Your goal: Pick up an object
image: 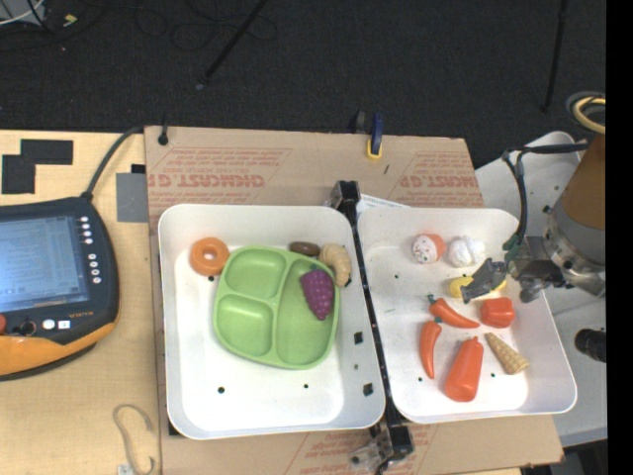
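Two shallow white bins sit side by side: the left bin [188, 384] holds a green divided plate [267, 315], the right bin [554, 394] scattered toy foods within the arm's reach. The gripper [487, 277] hovers low at that bin's right side, over a yellow piece [461, 286], probably its target. Whether it grips anything, I cannot tell.

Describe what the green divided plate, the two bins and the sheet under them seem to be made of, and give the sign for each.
Green divided plate: probably moulded plastic, smooth with a soft sheen and rounded compartment ridges.
Left bin and right bin: likely thin, glossy white plastic, with rounded corners.
Sheet: looks like cardboard, matte brown with red printed lettering.
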Controlling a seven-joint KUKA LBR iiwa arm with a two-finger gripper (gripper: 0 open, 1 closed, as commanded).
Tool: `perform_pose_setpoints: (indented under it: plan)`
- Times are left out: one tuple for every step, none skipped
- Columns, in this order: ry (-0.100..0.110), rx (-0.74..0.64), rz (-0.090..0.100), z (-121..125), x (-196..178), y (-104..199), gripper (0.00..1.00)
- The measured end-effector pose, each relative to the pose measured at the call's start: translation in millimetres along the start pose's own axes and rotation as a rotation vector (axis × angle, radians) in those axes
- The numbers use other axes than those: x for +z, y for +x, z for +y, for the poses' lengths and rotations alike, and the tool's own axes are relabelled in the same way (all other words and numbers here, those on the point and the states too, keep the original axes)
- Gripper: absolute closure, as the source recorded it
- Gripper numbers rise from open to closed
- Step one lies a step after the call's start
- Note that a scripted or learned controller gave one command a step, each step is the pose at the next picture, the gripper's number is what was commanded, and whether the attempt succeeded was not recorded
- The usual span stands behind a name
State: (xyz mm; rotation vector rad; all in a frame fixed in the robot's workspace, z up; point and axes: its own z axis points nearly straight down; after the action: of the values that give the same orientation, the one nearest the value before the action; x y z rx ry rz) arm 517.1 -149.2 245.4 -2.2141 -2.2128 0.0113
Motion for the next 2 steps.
perform_pose_setpoints:
  plan:
    - [-0.009, -0.001, -0.002, 2, -5, 0, 0.0]
    - [-0.003, -0.003, 0.0, -1, 58, 7, 0.0]
